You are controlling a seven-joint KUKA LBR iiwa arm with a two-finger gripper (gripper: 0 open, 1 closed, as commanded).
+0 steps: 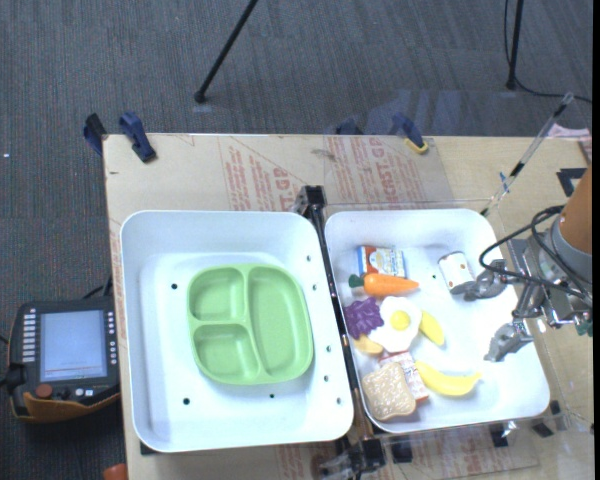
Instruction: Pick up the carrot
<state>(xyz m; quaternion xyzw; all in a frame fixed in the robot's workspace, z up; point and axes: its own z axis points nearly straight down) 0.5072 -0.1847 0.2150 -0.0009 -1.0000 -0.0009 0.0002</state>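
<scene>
Two metal fingers (477, 288) spread wide apart on the gripper (490, 316), nothing between them, poised over the right part of the right bin (450, 220). Reaching in from the right with the arm (580, 230) mostly cut off at the frame edge, wrist wrapped in dark cables.

Well apart to the gripper's left: carrot (383, 284), lying flat near that bin's left wall, orange tip pointing toward the gripper. Just behind the carrot, a small carton (383, 261). Between carrot and gripper, nearer the upper finger, a small white object (453, 267), too blurred to identify. Below the carrot: purple grapes (362, 317), fried egg (397, 320), yellow slices (432, 328), bread (388, 392) partly overlapping another packet.

Farther left, a green divided plate (250, 324) in the left bin (140, 268). Both bins on the table (240, 168).
</scene>
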